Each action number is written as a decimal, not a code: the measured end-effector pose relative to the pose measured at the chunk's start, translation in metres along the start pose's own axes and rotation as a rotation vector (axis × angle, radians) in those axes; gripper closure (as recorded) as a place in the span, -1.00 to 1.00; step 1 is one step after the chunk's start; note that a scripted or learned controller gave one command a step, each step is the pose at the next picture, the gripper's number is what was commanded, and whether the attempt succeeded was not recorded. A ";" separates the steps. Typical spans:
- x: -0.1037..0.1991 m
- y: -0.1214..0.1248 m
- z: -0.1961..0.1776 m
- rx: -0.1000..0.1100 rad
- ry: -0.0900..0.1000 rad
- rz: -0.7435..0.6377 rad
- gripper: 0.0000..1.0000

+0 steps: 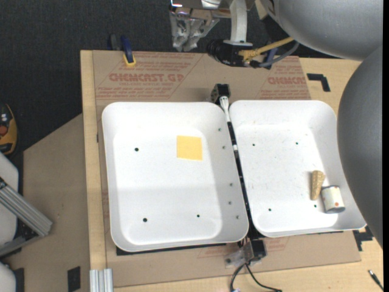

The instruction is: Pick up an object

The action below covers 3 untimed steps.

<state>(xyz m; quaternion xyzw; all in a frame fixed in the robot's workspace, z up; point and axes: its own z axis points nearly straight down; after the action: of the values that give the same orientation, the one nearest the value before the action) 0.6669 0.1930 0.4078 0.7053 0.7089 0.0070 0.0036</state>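
Note:
A flat yellow square [189, 147] lies in the left bin [121, 163], toward its upper middle. In the right bin [285, 120], near the right edge, a tan cork-like piece [316, 184] rests beside a small white cylinder [332, 199]. My gripper [187, 34] hangs at the top of the view, above the bench's far edge and well clear of both bins. Its translucent fingers point down with nothing between them.
The bins sit on a brown cardboard sheet [152, 75] with a blue and yellow clamp [127, 50] at its far left corner. The grey arm [340, 17] fills the upper right. Black clips [220, 93] join the bins at the far and near ends.

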 end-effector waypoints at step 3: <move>0.031 -0.093 0.110 0.026 -0.007 0.004 1.00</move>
<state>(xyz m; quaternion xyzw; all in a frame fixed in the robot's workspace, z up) 0.5754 0.2244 0.2966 0.7067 0.7075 -0.0048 -0.0030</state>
